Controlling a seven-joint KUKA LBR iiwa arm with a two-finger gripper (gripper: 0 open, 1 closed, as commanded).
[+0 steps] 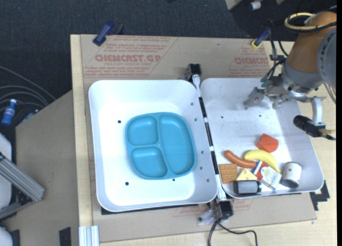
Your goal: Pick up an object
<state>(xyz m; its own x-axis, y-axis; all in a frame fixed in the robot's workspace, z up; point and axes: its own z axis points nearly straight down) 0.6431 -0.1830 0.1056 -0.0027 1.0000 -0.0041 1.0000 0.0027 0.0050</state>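
My gripper [264, 101] hangs over the far part of the right bin [235, 93], open, with nothing between its fingers. The objects lie clustered in that bin's near right corner, apart from the gripper. They are an orange piece [268, 143], a yellow banana [263, 157], a red-orange sausage [238, 159], a tan cracker [227, 173], a yellow cheese wedge [245, 175], a black block [247, 188], a small printed carton [267, 175] and a white can [291, 173].
The left bin [107, 101] holds a blue divided plate [160, 145]. A black clamp [194, 71] sits at the far end of the rim shared by the two bins. The bins rest on a cardboard sheet [128, 53].
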